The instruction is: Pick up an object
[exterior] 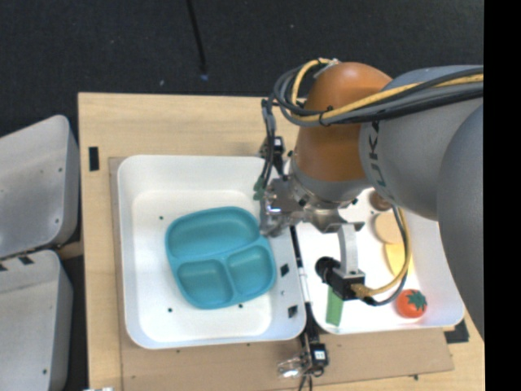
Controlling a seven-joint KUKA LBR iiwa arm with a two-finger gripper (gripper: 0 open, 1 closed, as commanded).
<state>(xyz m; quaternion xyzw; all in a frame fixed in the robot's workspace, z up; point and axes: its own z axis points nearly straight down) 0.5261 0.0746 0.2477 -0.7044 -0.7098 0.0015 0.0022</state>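
Right now your gripper [275, 208] sits mid-frame, beside the teal plate [218, 257]; whether it's clamped, you cannot tell.

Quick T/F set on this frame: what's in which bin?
1. A teal plate lies in the view's left bin. True.
2. The plate has three compartments. True.
3. The red toy fruit sits on the plate. False: it lies in the right bin, near its front corner.
4. The green block lies in the left bin. False: it is in the right bin, by the divide.
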